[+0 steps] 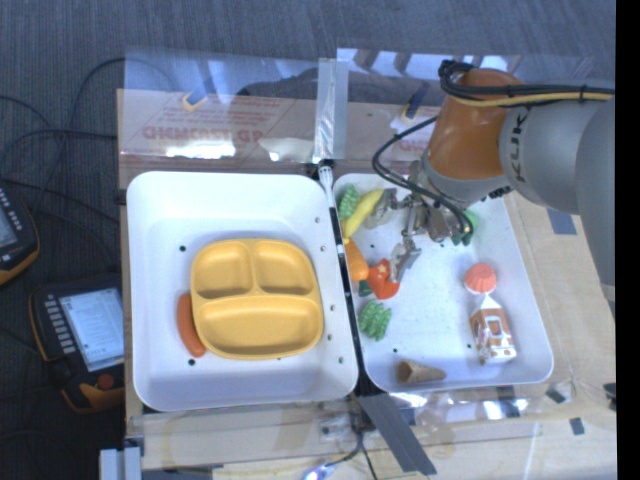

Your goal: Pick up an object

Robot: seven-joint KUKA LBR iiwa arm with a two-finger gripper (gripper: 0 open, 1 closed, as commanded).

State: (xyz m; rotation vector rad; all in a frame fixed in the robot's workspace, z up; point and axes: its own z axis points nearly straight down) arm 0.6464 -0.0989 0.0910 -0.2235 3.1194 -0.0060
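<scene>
My gripper (422, 240) hangs low over the back middle of the right bin (530, 298), its fingers spread apart with nothing between them, so it is open. One fingertip (406, 259) ends just above and to the right of a red pepper (382, 281). Beside the pepper lies an orange carrot (355, 262), hard against the bin's left wall. A yellow banana (365, 208) and a green vegetable (347, 205) sit left of the gripper. A small green item (463, 228) peeks out on its right, partly hidden by the wrist.
Also in the right bin are a green broccoli (374, 319), a brown cone (420, 372) and a red-capped bottle (488, 316). The left bin (150, 218) holds a yellow divided plate (258, 298) and a sausage (187, 326). Cables loop around the wrist.
</scene>
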